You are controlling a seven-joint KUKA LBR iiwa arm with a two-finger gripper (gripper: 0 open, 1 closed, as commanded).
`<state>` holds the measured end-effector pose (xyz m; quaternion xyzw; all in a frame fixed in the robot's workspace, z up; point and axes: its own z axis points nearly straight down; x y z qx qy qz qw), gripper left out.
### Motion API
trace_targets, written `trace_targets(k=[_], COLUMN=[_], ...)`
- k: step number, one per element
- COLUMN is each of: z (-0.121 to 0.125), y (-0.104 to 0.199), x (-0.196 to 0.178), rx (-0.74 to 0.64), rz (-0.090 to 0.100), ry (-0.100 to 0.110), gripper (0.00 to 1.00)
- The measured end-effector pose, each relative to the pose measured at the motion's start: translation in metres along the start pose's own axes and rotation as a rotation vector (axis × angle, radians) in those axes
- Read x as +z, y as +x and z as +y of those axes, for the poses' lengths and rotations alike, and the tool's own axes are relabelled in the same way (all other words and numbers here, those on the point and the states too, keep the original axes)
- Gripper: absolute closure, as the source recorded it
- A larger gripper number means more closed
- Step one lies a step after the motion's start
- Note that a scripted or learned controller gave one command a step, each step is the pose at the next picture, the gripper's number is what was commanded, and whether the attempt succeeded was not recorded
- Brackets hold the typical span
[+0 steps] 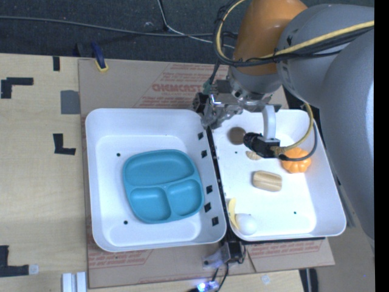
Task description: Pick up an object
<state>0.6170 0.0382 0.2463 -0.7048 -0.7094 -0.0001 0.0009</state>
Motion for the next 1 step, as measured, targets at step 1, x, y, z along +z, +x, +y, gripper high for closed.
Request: trace_targets(k=[1], z=[-0.0071], y=[0.0446], x=[0.0146], rx=[0.001], rz=[-0.001], ry=[0.002], gripper=[1.00])
